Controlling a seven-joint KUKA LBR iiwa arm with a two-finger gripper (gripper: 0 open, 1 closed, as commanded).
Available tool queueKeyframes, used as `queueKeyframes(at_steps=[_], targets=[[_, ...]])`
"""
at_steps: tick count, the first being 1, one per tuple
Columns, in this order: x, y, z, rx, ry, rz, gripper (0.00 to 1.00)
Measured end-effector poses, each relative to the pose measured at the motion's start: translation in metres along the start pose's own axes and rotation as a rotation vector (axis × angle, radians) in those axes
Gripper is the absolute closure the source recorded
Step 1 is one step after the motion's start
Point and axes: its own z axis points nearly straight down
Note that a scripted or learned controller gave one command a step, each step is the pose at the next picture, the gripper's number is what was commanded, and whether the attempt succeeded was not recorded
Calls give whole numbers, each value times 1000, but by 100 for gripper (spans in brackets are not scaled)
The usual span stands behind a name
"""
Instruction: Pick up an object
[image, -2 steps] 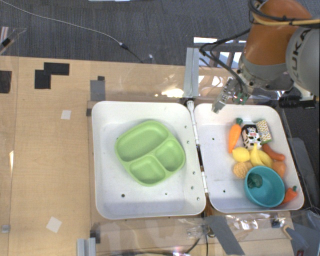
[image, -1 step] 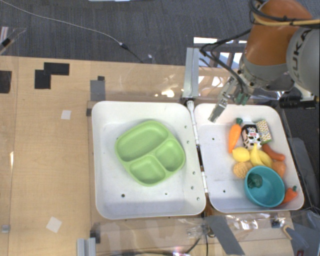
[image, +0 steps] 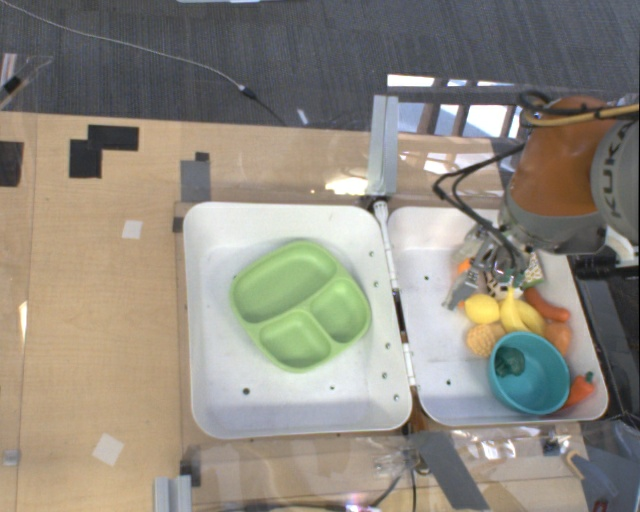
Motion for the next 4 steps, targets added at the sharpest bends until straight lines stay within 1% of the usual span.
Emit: queueKeyframes(at_steps=[1,2,3,4], targets=[[43,-54,60,-7,-16,12,0],[-7,-16,61,-8,-15,101,0],[75,-95,60,-6,-17,93,0],[105,-33,60,-11,-22,151,0]])
